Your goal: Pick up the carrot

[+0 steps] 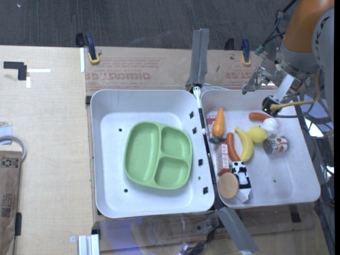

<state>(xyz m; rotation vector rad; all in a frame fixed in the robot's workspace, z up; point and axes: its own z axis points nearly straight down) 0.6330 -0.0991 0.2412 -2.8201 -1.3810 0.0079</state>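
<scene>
Tapered orange carrot (218,121), smooth white bin (297,187)

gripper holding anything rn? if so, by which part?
Nothing held. The gripper is over the right bin's back edge with nothing between its fingers; the carrot lies in that bin by the divider, untouched.

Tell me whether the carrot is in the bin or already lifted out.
In. The carrot lies on the right bin's floor near its left wall, with the pincer apart from it, above the bin's far rim.
</scene>
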